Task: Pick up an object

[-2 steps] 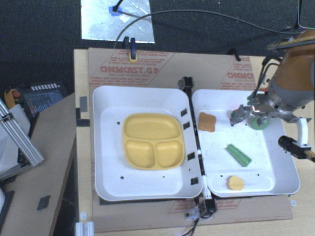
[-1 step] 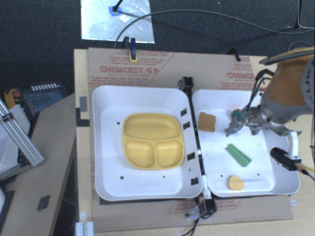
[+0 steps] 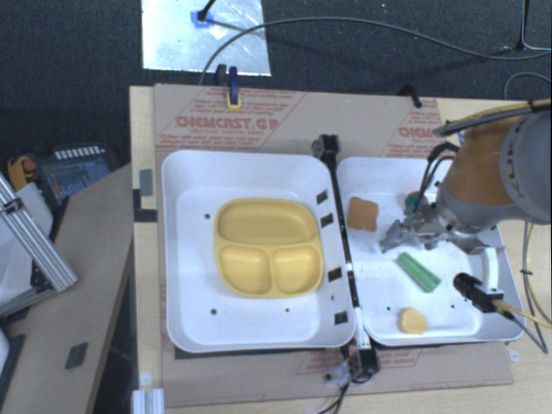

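In the left bin (image 3: 185, 231) lies a yellow divided tray (image 3: 266, 247), flat on the floor, with one long compartment toward the far side and two smaller ones nearer the camera. It looks like thin moulded plastic, light and fairly stiff, but broad and low; a two-finger grasp would probably have to pinch its rim or one of the inner ridges, and it may well slide on the smooth white floor.

Past the black divider (image 3: 338, 231), the right bin (image 3: 379, 179) holds three smaller pieces, well apart from one another. An orange-brown block (image 3: 363, 214) lies near the divider, squarish and possibly spongy (the texture is too coarse to be sure). A green bar (image 3: 418, 272) lies at a slant in the middle; being narrow and straight-sided, it seems the easiest to take, gripped across its short width at mid-length. A small yellow lump (image 3: 413, 321) sits by the near wall, rounded and likely to roll or squirt out of a pinch.

The gripper (image 3: 402, 236) hangs low over the right bin, between the orange-brown block and the green bar, just beside the bar's upper end. Its metal tips appear close together with nothing visible between them, but the angle does not settle how the jaws stand, so that cannot be told. No object is seen held.
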Robot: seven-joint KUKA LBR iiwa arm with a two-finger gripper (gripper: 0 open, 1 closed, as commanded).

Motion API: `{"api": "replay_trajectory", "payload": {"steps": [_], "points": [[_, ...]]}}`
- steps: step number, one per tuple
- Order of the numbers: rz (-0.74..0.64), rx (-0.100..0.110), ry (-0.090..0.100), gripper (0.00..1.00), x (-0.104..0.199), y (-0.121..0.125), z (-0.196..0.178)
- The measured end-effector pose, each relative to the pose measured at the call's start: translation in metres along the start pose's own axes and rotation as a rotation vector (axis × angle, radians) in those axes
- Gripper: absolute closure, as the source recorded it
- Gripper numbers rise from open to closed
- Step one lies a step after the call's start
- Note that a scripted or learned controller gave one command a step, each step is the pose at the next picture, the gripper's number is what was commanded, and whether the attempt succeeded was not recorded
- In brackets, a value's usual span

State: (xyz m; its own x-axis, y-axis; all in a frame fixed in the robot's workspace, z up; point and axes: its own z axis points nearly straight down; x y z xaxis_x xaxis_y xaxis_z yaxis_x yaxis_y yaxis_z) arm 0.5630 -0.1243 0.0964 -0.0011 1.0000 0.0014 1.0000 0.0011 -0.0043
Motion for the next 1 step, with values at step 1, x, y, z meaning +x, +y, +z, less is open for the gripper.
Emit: {"api": "replay_trajectory", "payload": {"steps": [1], "points": [[0.001,-0.007,-0.002,1.0,-0.0007,0.002,-0.0144]]}}
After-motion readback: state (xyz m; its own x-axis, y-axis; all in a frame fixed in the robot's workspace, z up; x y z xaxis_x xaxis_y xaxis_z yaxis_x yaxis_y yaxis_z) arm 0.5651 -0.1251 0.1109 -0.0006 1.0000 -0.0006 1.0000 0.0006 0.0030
